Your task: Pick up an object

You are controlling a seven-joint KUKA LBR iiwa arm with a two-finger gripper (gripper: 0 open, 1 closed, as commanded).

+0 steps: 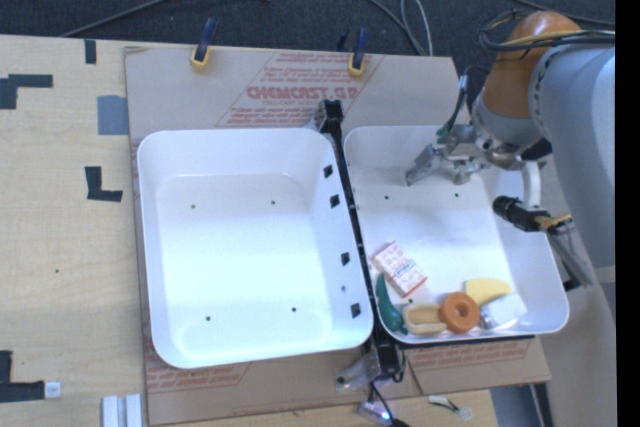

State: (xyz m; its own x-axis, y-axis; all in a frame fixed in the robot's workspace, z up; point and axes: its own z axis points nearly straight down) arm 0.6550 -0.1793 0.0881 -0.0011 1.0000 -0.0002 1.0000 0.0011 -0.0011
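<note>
Hand (432,165) poised over the upper part of the right bin (420,140), pointing left, metal fingers spread slightly apart with nothing between them. Well apart from the cluster of objects in that bin's lower corner. There: a red-and-white packet (399,268) lying flat nearest the hand, an orange ring (460,312) below it, touching a tan piece (425,318) on its left, a yellow wedge (488,291) just above right, a green item (387,307) against the left wall. Left bin (160,155) alongside, both resting on cardboard (290,90) clipped by 2 clamps (203,50) on the desk (60,215).
</note>
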